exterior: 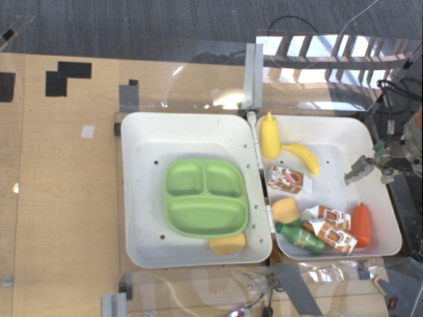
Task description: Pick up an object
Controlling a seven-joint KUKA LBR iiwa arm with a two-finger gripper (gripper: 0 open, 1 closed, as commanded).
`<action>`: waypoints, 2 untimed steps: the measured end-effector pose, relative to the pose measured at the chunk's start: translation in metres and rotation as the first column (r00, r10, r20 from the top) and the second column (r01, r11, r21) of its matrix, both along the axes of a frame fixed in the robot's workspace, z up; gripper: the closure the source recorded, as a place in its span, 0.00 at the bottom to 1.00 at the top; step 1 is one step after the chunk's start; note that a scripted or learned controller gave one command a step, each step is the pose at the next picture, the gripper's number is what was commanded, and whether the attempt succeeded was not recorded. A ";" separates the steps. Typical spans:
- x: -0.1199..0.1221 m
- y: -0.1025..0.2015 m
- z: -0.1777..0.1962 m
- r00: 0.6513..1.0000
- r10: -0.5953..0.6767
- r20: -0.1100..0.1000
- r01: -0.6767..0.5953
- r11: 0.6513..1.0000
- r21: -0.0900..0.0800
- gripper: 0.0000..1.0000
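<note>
The right-hand shallow white plastic bin (344, 127) carries all the likely picks, and the one nearest the tool (360, 170) is the curved yellow plastic banana (302, 156), lying flat on bare floor in the bin's upper middle. It looks like a hollow toy: light, stiff, smooth and a little slippery, so a grasp across its thick middle, at right angles to the curve, seems safest; the tapered ends would likely squirt out.

The tool hangs low over the right side of that bin, near its right wall, well apart from the banana. I cannot tell how wide it stands, and nothing shows in its grip.

Just beside the banana's upper end stands or lies a yellow plastic mustard bottle (269, 136), hard against the dividing wall, which leaves little room for a finger on that side. Below the banana lies a flat white-and-brown printed carton (287, 178), near but apart from it.

The lower part of the bin is crowded: a round orange-yellow toy fruit (285, 209), a green plastic bottle (301, 237), two more small printed cartons (332, 228) and a red-orange plastic bottle (361, 224) sit touching or nearly so, and would be awkward to separate.

The left white bin (142, 177) holds a green divided plastic plate (205, 198) and a yellow-orange rounded piece (228, 244) tucked at the plate's lower edge. The wooden counter (59, 197) lies to the left.
</note>
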State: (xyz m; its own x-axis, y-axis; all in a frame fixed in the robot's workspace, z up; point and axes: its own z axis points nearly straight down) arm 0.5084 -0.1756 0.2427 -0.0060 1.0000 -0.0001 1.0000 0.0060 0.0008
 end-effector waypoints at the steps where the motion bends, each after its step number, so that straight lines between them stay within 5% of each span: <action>1: 0.088 0.039 -0.069 0.998 0.065 0.000 -0.065 0.998 0.000 0.00; 2: 0.122 0.028 -0.154 0.972 0.234 0.009 -0.234 0.972 -0.004 0.00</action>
State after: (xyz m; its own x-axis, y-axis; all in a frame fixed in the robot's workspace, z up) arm 0.6308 -0.1476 0.0886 -0.2394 0.9709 -0.0039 0.9709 0.2394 0.0098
